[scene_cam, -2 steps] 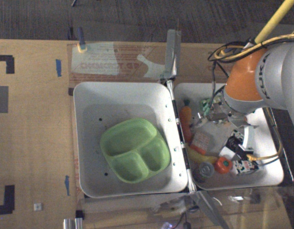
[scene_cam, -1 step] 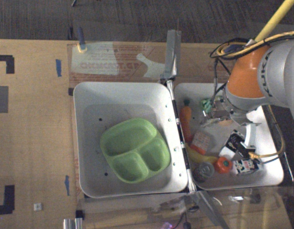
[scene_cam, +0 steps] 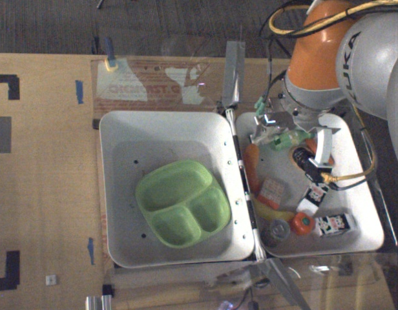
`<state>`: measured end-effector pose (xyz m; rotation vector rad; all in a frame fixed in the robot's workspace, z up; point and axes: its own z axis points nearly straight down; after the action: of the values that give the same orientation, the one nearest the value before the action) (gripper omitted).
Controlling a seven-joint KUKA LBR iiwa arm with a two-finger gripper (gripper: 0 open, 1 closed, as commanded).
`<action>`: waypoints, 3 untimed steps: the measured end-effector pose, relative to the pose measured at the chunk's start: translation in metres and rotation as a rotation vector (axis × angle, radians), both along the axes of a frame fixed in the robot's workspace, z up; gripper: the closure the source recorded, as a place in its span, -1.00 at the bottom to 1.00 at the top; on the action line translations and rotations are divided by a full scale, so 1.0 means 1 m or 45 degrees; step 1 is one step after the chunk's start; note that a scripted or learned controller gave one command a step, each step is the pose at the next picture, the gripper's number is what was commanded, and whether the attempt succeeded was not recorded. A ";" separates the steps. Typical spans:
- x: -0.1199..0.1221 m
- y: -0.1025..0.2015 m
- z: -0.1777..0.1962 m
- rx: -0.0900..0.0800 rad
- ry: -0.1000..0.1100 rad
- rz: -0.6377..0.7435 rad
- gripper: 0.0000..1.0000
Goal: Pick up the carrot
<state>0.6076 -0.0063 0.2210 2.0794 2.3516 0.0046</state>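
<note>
The carrot [scene_cam: 251, 165] lies in the right bin [scene_cam: 370, 234], tight against its left wall, long axis running far to near, just right of the divider between the two bins. The arm [scene_cam: 354, 50] reaches in from the right, and its gripper [scene_cam: 276, 133] hangs over the far part of that bin, just right of and slightly beyond the carrot's far end. From this slanted view, wrist hardware and cables clutter the tool, so whether it is released or clenched cannot be told; nothing can be seen held in it.

The risks come mostly from crowding. The carrot sits so close to the wall that a descent may put the tool on the rim or leave no room on the left side, causing a pinch on air or a skid along the carrot's rounded surface. Just near and right of the carrot rests a pink block [scene_cam: 272, 190], with a yellow piece [scene_cam: 274, 206] and a grey disc [scene_cam: 275, 230] nearer still; a drifting approach could nudge these or grab one instead. A tomato [scene_cam: 303, 223] and a small carton [scene_cam: 333, 224] lie further right, well apart from the target.

The left bin [scene_cam: 121, 134] holds a green tray [scene_cam: 183, 202], likely irrelevant to the pick.
</note>
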 end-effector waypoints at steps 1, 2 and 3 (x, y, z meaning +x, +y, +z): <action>-0.028 0.054 -0.037 0.000 0.011 -0.327 1.00; -0.033 0.119 -0.007 -0.001 0.002 -0.002 1.00; -0.032 0.119 0.003 -0.001 -0.002 -0.001 1.00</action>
<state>0.5751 0.1131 0.2242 2.0791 2.3498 0.0049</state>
